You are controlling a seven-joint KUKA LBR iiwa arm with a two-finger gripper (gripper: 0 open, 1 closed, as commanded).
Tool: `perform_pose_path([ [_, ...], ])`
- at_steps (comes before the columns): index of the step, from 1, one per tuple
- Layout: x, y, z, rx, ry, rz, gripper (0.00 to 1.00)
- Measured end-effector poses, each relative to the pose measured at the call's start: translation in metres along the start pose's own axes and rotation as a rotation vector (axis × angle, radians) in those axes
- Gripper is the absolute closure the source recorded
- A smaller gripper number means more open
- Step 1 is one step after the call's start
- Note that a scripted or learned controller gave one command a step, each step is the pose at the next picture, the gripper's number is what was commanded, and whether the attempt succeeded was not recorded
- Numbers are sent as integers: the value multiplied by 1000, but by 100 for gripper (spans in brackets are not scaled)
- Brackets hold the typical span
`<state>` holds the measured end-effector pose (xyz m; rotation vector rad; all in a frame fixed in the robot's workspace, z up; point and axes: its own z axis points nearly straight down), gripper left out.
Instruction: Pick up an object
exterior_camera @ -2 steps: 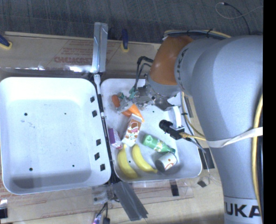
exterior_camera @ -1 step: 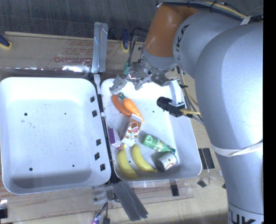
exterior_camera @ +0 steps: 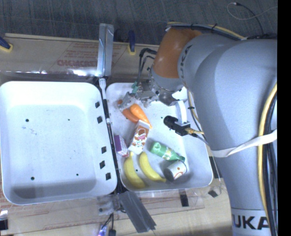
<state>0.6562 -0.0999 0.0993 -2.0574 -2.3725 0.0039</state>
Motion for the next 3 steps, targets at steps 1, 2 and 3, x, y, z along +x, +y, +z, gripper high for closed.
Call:
perform_pose_path([
  [1, 3, -44, 8, 0, 0, 2, 0],
  [2, 1, -44, -4, 2, -1, -1, 100],
  [3, -15, -37, -20, -4, -1, -116, 100],
])
